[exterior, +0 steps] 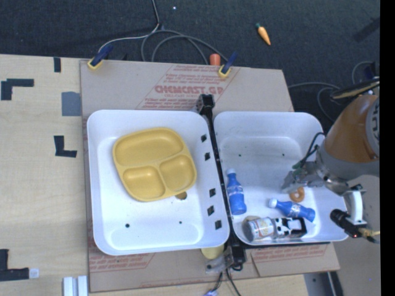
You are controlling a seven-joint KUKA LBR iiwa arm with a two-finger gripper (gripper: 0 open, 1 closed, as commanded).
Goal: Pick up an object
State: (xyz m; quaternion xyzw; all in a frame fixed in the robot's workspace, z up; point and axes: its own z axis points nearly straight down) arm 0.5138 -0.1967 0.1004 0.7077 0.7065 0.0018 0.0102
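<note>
Low in the right bin [265, 125], the end effector [297, 180] sits just above a blue bottle [295, 210].

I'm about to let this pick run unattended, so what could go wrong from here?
1. The pincer hangs over a tight cluster: a small tan ring, a lying blue bottle and a can. Closing there may nudge a neighbour or catch two things.
2. The bottle and can lie on their sides, so they could roll away when touched.
3. The cluster sits near the right bin's front wall, which may crowd the approach.
</note>
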